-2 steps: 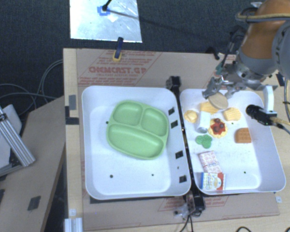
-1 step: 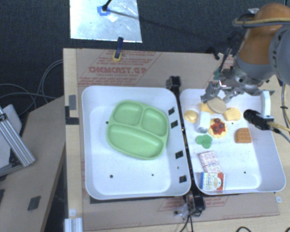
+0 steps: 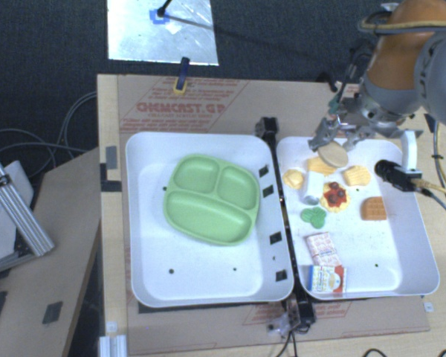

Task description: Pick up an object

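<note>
One tan disc [image 3: 332, 155] directly under fingers [image 3: 331, 134], right bin [image 3: 412, 229].

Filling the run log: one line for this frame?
claw over right bin far edge | tan disc under it | grasp unconfirmed | green tray in left bin

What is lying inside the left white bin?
The left bin holds one thing, a green divided plate with three compartments, lying flat. The bin floor directly under the plate is covered, so it cannot be seen.

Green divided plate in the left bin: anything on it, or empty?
Empty. The green divided plate lies flat in the left bin, all three compartments showing bare green.
</note>
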